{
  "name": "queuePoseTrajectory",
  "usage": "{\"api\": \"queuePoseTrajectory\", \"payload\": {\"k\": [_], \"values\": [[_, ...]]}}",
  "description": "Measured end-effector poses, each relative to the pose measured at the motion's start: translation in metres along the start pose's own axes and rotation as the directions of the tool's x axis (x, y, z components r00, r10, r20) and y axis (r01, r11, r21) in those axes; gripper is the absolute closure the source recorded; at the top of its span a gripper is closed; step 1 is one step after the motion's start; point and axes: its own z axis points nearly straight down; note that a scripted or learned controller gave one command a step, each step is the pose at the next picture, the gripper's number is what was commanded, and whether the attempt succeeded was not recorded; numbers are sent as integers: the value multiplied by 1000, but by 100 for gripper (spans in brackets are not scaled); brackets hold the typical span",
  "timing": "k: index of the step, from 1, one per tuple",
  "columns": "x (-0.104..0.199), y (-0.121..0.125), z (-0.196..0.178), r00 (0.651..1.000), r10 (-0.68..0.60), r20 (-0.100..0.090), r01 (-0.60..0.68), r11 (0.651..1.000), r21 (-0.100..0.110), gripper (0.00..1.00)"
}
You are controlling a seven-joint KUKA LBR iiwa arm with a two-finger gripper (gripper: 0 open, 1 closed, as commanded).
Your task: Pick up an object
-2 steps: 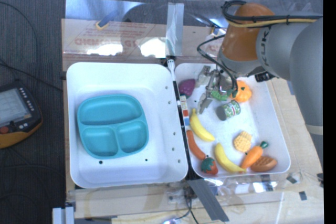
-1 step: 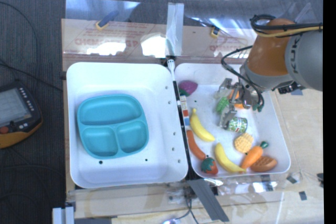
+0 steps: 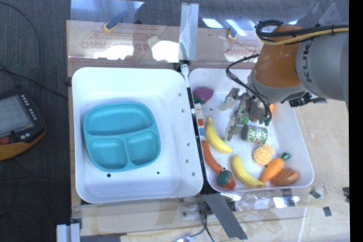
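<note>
My gripper (image 3: 232, 115) hangs over the middle of the right bin (image 3: 302, 144), its two grey fingers spread open with nothing between them. One fingertip (image 3: 229, 100) points toward the bin's far side. The other (image 3: 231, 131) sits just right of a yellow banana (image 3: 217, 137). A small green-labelled can (image 3: 256, 134) lies on its side close to the gripper's right. Nearer the front lie a piece of corn (image 3: 262, 153), a carrot (image 3: 273, 168), a second banana (image 3: 246, 172), a strawberry (image 3: 226, 179) and a red sausage (image 3: 211, 158).
A purple toy (image 3: 203, 92) lies at the right bin's far left corner and a brown bread piece (image 3: 285, 177) at its front right. The left bin (image 3: 113, 79) holds a teal divided plate (image 3: 121, 134). A pendant (image 3: 20, 119) lies on the floor at the left.
</note>
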Motion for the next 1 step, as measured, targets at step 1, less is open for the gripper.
{"api": "queuePoseTrajectory", "payload": {"k": [1], "values": [[2,8,0,997,77,1,-77,997,2,0]]}}
